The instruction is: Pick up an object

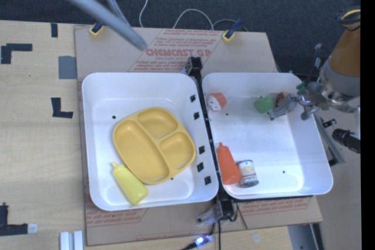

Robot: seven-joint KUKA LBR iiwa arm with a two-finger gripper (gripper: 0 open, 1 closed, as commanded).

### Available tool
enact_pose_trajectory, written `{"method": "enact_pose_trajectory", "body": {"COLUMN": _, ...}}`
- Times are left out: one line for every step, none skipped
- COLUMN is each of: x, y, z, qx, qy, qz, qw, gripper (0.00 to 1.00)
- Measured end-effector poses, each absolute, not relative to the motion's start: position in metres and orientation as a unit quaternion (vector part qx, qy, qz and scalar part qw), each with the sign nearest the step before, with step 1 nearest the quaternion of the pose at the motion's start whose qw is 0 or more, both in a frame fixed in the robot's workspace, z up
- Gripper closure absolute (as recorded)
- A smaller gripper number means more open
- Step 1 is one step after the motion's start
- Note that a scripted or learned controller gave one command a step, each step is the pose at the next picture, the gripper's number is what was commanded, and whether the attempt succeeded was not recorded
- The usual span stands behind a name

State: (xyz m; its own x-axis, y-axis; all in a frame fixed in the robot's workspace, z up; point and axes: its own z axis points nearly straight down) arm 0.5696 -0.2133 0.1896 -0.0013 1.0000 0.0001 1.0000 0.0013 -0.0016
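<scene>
Two white bins (94, 126) are set on a bench. The gripper (286, 105) is poised beside a green object (263, 104); jaw state cannot be told. An approach is judged underway; closing onto it is called for.

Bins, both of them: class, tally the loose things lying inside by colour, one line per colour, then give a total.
Yellow: 2, the divided plate and the squeeze bottle
Orange: 1, the orange bottle
Green: 1, the green object
White with orange: 1, the small piece
Mixed label: 1, the can
Total: 6
</scene>
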Motion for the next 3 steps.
{"method": "enact_pose_trajectory", "body": {"x": 0.573, "y": -0.213, "z": 0.126, "qx": -0.707, "qy": -0.708, "qz": 0.0020, "qw": 0.003, "gripper": 0.00}}
{"method": "enact_pose_trajectory", "body": {"x": 0.573, "y": -0.212, "z": 0.083, "qx": -0.706, "qy": -0.708, "qz": 0.0009, "qw": -0.001, "gripper": 0.00}}
{"method": "enact_pose_trajectory", "body": {"x": 0.574, "y": -0.213, "z": 0.096, "qx": -0.706, "qy": -0.708, "qz": 0.0004, "qw": -0.003, "gripper": 1.00}}
